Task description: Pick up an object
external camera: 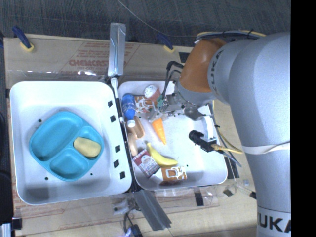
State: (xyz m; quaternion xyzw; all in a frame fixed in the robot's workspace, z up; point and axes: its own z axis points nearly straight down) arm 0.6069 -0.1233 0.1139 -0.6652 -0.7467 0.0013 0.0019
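A: Left bin (29, 95): what does it hold?

B: A blue tray (52, 144) with three compartments. A yellow potato (87, 146) lies in the tray's right-hand compartment.

A: And the right bin (210, 174)?

B: A crowd along its left side. A blue bottle (128, 106) at the top left, a white ball (150, 90) beside it, a carrot (159, 131) pointing down in the middle, a banana (161, 156) below that. A red carton (143, 163) touches the banana's left end; an orange carton (174, 174) lies at the bottom edge. A brown stick (134, 131) runs down the bin's left wall.

A: The arm (247, 83)?

B: It enters from the right, orange band bent over the right bin's top. The gripper (165, 107) hangs just above the carrot's thick end, among the clutter.

A: Fingers?

B: Cannot tell; they are dark and lost against the objects beneath. Nothing is seen lifted.
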